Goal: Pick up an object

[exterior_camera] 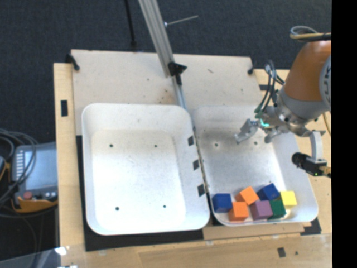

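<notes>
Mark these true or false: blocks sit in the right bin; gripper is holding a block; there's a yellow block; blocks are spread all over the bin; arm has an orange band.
1. Blocks sit in the right bin: true.
2. The gripper holds a block: false, it is apart from the cluster with nothing in it.
3. A yellow block is present: true.
4. Blocks are spread all over the bin: false, they are clustered at its near edge.
5. The arm has an orange band: true.

A: The arm (307,77) is cut off at the picture's right edge, and the gripper (254,130) is too small and blurred to judge its fingers.

B: By the right bin's (223,166) near edge, the green block (278,208) sits partly hidden behind the purple block (260,209).
</notes>
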Tool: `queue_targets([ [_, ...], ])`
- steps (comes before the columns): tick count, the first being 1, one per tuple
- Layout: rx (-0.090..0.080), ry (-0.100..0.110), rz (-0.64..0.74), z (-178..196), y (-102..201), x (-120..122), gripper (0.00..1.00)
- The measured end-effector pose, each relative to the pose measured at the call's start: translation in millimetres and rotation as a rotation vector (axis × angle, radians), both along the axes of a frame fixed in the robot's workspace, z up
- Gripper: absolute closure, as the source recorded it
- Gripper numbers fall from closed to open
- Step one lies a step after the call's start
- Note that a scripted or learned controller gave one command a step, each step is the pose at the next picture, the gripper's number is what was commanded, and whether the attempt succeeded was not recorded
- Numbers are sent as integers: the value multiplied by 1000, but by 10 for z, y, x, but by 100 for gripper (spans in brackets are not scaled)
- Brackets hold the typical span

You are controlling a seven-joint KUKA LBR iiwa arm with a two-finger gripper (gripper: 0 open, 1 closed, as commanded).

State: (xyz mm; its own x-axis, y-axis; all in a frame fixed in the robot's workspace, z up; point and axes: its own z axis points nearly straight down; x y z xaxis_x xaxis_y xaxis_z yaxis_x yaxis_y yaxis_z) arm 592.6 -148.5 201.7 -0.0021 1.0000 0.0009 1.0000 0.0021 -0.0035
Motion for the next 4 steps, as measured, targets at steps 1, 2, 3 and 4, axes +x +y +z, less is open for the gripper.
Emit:
queue_targets([
  [1,-1,-5,-1,25,-1,10,0],
  [2,-2,1,-4,-461,60,-61,0],
  [3,-2,1,-5,-985,49,-71,0],
  [4,-1,-9,-12,-841,42,-47,100],
])
